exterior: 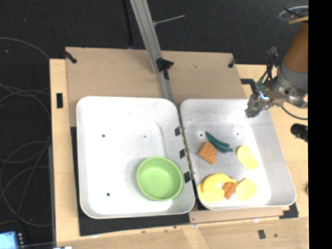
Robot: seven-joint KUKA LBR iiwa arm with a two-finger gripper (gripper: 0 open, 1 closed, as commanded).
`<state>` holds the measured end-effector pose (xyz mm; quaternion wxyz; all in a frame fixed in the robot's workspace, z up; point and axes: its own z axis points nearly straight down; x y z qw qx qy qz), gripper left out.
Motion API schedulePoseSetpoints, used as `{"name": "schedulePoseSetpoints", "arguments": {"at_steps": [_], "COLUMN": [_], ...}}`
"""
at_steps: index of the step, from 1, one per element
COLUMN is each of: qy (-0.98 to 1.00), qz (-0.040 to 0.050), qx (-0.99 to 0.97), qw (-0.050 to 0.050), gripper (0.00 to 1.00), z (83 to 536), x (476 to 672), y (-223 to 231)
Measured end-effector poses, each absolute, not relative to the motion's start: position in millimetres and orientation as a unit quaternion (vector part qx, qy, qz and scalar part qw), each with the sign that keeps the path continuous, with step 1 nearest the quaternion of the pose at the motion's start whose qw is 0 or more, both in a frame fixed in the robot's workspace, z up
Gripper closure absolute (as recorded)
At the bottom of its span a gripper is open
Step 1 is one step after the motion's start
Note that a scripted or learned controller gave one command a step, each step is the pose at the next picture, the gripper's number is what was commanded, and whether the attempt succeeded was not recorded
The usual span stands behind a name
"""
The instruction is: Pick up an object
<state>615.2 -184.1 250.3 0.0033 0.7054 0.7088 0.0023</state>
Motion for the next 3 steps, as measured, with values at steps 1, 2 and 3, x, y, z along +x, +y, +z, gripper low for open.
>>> {"name": "schedulePoseSetpoints", "arguments": {"at_steps": [1, 2, 3], "qy": [0.709, 0.709, 0.710], "qz": [0.0007, 0.0008, 0.0013], "qx": [0.705, 0.705, 0.704], "qw": [0.001, 0.000, 0.000], "gripper": [1.00, 1.00, 1.00], "z": [251.5, 254.2, 262.6], "x": [615.9, 606.5, 606.3], "y": [-184.8, -134.8, -85.2]}}
